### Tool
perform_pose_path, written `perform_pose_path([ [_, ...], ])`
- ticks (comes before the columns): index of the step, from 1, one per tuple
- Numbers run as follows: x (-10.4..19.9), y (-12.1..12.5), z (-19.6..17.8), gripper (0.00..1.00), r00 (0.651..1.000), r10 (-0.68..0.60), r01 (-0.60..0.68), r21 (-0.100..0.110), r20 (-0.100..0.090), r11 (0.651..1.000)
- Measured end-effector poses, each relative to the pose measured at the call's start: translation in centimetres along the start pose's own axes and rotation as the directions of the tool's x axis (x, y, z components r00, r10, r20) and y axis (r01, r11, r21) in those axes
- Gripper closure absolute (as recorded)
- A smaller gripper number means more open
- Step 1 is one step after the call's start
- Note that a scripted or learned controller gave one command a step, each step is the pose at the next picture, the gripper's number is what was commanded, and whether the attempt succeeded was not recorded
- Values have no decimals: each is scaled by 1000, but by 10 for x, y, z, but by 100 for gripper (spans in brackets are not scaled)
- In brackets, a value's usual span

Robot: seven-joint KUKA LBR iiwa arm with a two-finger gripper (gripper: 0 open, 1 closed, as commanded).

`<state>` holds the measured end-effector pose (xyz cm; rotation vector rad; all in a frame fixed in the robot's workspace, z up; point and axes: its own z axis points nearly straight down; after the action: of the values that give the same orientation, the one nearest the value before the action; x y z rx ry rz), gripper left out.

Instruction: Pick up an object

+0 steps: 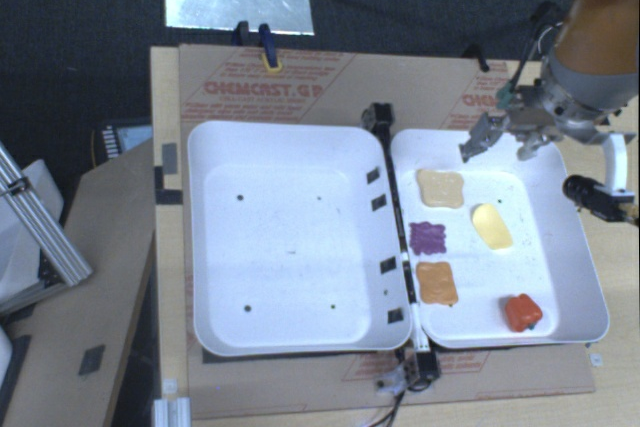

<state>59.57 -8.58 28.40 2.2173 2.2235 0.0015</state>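
The claw (505, 142) hangs released, fingers spread, holding nothing. Just below it lies the tan slab (441, 188) (probably light and soft, best pinched across its width); further below, the yellow piece (491, 226), then the red one (522, 312).

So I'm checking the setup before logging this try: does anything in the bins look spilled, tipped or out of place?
Nothing stands out. The tan piece, yellow piece, purple piece, orange piece and red piece lie apart on the floor of the right bin. The pincer hangs open above that bin's far edge, holding nothing.
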Motion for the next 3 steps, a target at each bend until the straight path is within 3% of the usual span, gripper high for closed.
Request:
perform_pose_path([
  [1,-120,-79,84,0,1000,15,-15,10,2,1000],
  [2,-112,-72,68,100,1000,1,-1,-4,2,1000],
  [3,-52,-65,-43,100,1000,-8,8,-14,1,1000],
])
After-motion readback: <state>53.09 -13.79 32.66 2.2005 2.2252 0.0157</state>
